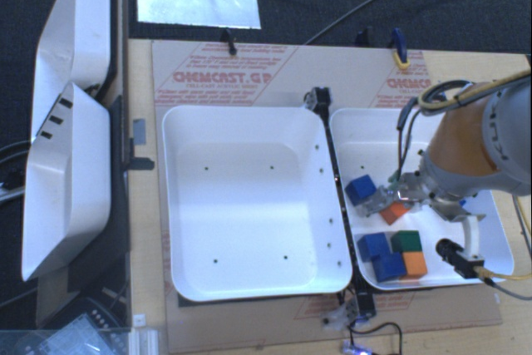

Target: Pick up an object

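Two fingers (pixel 384 202) of the gripper (pixel 391 200) sat low in the right bin (pixel 499 233), between a blue block (pixel 361 189) and an orange-red block (pixel 396 212); whether they were spread or closed could not be told, and nothing was seen held between them. The orange-red block lay just beside the gripper, partly under it, and looked the likeliest thing to be picked. Doing it well would likely have meant centring over that one block and closing squarely on two opposite faces, so the blue block, almost touching, was not nudged or caught as well.

Nearer the bench's front edge sat a tight cluster: two more blue blocks (pixel 373 244) (pixel 388 266), a green block (pixel 406 241) and an orange block (pixel 414 264), pressed side to side with little room for fingers among them.

Open floor lay toward the bin's back wall, offering the clearest room to lift. The divider (pixel 337 187) between the bins stood close on one side. The left bin (pixel 249 195) held nothing visible. The grey arm (pixel 486 150) reached in from the bench's right edge, cables (pixel 432 100) looped above its wrist.
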Available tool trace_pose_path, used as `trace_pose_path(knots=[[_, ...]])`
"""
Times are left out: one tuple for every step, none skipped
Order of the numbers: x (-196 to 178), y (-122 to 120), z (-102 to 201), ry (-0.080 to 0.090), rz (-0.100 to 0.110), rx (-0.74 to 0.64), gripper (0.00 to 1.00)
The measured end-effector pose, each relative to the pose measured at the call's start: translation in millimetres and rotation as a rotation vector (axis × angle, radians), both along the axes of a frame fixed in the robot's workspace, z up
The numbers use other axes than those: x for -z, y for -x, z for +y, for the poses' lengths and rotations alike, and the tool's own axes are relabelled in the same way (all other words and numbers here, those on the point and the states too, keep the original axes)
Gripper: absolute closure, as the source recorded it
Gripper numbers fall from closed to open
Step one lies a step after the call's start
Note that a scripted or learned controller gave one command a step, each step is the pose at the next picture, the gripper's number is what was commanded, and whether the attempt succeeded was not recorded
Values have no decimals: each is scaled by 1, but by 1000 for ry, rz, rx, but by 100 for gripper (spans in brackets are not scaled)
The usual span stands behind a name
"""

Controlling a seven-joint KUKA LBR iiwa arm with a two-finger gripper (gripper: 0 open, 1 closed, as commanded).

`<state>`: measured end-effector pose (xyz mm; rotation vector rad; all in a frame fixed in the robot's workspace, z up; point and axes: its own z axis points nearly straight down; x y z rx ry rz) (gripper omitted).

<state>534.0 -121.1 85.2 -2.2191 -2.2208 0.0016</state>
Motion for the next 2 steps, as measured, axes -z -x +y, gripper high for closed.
trace_pose_path(knots=[[-12,-1,-1,1,-4,1,100],[-105,-68,79,-2,-11,-7,100]])
